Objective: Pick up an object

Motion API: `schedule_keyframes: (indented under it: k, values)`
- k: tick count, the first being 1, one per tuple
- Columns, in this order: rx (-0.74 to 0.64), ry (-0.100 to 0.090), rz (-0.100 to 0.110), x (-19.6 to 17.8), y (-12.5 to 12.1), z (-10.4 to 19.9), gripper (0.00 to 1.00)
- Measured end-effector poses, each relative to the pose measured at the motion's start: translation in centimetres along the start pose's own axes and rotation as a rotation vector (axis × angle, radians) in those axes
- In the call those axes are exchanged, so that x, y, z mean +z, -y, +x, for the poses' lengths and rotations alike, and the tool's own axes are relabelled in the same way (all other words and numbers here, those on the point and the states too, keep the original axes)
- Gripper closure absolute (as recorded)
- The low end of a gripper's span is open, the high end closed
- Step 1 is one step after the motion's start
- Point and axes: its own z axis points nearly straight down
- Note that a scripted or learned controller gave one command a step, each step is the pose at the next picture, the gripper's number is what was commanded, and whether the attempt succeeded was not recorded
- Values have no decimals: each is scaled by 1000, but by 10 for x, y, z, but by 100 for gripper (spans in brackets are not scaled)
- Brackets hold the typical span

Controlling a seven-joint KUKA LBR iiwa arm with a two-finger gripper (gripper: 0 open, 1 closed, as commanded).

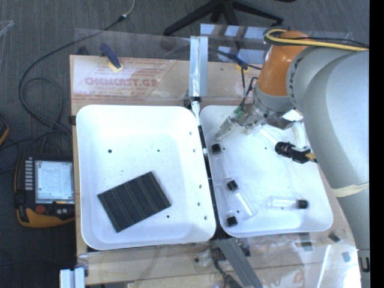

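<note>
Overhead, end effector (231, 125) above right bin (318, 221)

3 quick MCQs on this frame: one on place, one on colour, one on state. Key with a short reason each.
1. Where does the dark ribbed panel lie?
A. In the left bin
B. In the right bin
C. On the floor

2. What colour is the band above the arm's wrist?
A. Blue
B. Orange
C. Green

3. How do the clear vials with black caps in the right bin stand?
A. Upright in a rack
B. Stacked in a pile
C. Lying on their sides, spread apart

Key:
1. A, the panel rests on the floor of the left bin, toward its near edge.
2. B, the band shows orange against the grey arm.
3. C, each vial lies flat on the bin floor, apart from the others.
</note>
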Motion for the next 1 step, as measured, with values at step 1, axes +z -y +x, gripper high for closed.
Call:
schedule_keyframes:
  k: [1]
  values:
    - [-58,2,-8,0,47,7,0]
